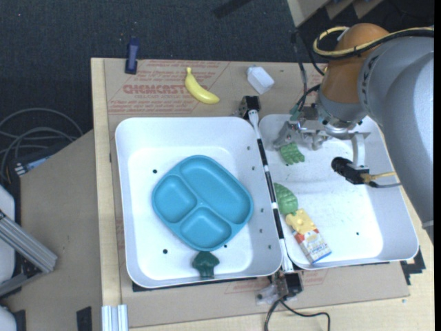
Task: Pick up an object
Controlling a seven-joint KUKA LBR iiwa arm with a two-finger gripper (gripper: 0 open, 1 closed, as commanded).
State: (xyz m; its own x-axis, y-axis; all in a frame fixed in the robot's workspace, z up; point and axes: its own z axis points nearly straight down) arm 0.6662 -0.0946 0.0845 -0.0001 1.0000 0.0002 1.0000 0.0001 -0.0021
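In the right white bin [386,243], the gripper [298,138], grip state unclear, hovers over a small green ridged toy [293,153]; centring first looks wise.

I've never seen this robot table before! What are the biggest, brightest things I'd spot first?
A big blue tray with three compartments lies in the left bin. The grey arm with its orange band comes in from the right, its gripper low over the right bin by a small green toy. A yellow banana lies on the bench behind the bins.
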